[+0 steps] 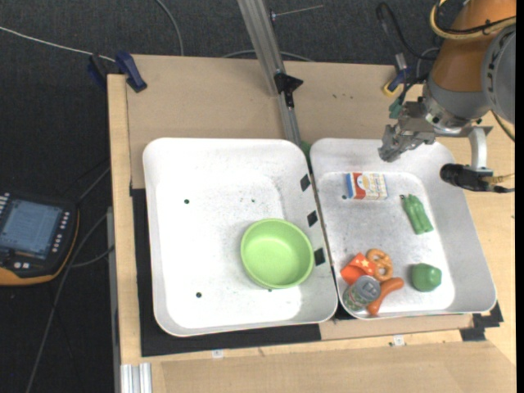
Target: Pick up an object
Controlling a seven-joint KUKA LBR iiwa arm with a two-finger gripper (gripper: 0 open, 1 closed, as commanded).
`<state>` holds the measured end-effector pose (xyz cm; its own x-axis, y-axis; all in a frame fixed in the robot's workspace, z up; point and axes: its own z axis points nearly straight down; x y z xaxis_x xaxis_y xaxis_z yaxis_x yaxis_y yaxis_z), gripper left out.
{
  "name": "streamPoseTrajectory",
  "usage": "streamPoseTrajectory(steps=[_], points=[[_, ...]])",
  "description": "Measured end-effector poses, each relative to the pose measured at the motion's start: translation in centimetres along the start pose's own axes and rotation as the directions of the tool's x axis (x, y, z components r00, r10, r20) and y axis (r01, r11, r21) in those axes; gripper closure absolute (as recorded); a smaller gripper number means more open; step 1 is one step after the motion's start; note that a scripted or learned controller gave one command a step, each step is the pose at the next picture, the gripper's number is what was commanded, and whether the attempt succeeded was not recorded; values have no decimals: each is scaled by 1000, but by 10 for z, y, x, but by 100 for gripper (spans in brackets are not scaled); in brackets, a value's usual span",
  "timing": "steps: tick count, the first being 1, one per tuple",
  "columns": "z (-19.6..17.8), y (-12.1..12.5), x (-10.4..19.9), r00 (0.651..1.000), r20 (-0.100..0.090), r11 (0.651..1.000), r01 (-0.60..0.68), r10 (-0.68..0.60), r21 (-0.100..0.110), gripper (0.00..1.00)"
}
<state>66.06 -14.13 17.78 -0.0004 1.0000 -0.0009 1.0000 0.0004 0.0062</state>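
My gripper [396,148] hangs over the far edge of the right bin [458,219], above and to the right of a small white carton with red and blue print [364,187]. Nothing shows between its fingers. A slim green bottle [417,214] lies right of the carton. Toward the bin's near edge sit a green rounded object [425,277], an orange pretzel-like toy [377,262], an orange block [356,267] and a grey round piece with an orange stick [368,291]. A light green bowl [277,253] rests in the left bin [205,219].
A metal pole [266,39] slants up from between the bins. Black clips [312,216] sit on the shared rim. A pendant device [33,236] lies off the bench at left. A black cable plug [463,175] hangs near the right bin's far right.
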Motion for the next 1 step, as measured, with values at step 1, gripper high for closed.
streamPoseTrajectory(steps=[1], points=[[-26, 1, 0, 1000, -1, 1000, 0, 0, 3, 100]])
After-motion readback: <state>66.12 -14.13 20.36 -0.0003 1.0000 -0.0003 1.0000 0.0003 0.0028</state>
